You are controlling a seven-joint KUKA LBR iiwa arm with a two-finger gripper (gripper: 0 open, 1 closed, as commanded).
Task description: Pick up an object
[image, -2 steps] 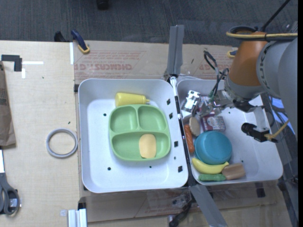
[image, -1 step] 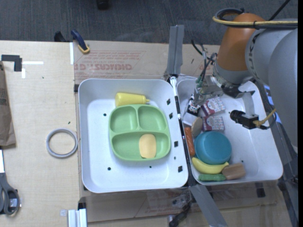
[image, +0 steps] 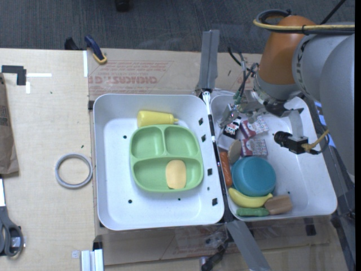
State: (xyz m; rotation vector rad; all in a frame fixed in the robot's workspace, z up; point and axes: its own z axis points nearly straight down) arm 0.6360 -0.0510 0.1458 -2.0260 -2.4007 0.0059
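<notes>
My gripper (image: 233, 115) reaches down into the far left corner of the right bin (image: 316, 196), under the orange-banded wrist. Just below its tip lies a small black, white and red object (image: 232, 129), and I cannot see whether the two touch. Beside that are red-and-white checked packets (image: 254, 144). A blue bowl (image: 254, 175) sits in the middle of the bin. In front of the bowl lie a banana (image: 248, 199), a green piece (image: 251, 212) and a brown piece (image: 278, 204). An orange carrot-like piece (image: 225, 168) lies along the left wall.
The left bin (image: 110, 168) holds a green divided plate (image: 148, 148) with a pale yellow piece (image: 175, 174) in its near compartment, and a yellow object (image: 154, 118) behind it. A grey ring (image: 74, 170) lies on the bench at left. The arm's bulk covers the right bin's far right.
</notes>
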